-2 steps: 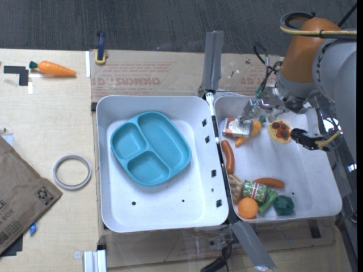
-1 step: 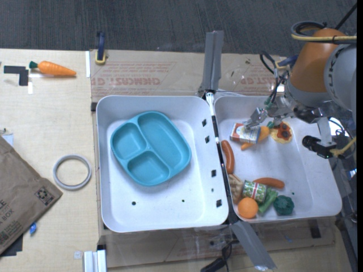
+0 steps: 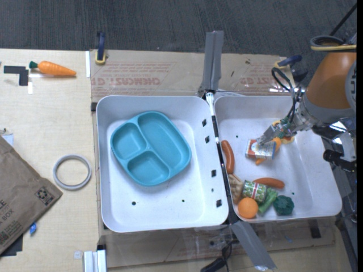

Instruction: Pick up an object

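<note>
Reaching into the right bin (image 3: 317, 169), the gripper (image 3: 271, 139) is pinching a small packet (image 3: 261, 149); its label is proving too blurred to read.

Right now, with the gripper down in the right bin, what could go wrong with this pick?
1. The gripper meets the small carton only at its upper edge, so it may slip free.
2. The carton lies tilted on the bin floor; a lift could tip it toward the sausage.

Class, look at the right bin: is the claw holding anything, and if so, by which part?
It cannot be told. The claw is down against a small white and orange packet in the right bin, touching its upper end, but a grip isn't visible.
</note>
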`<state>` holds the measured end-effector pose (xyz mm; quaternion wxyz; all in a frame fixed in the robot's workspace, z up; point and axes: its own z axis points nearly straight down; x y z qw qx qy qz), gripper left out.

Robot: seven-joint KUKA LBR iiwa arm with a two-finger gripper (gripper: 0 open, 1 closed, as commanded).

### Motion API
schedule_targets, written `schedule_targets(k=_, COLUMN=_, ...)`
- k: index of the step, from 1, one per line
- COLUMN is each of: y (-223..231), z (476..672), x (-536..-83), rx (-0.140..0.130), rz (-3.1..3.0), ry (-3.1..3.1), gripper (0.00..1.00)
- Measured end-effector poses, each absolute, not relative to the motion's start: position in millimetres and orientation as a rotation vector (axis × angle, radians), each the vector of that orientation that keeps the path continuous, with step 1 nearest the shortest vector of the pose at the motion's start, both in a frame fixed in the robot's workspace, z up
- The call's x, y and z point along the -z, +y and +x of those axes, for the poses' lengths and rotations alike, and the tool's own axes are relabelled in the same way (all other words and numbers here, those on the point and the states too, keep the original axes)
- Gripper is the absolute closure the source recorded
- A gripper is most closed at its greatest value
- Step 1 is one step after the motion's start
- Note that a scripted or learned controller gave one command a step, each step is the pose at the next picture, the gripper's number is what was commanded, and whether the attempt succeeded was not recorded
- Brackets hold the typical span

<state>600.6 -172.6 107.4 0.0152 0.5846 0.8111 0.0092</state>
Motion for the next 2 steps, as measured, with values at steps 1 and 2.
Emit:
schedule_targets(k=1, y=-182.0, z=613.3, x=-102.7, rx=-0.025, rz=1.918, ry=2.49, gripper=0.0)
schedule_targets(k=2, y=-174.4, z=611.5, x=-101.1, rx=-0.013, rz=1.911, ry=2.48, gripper=0.0)
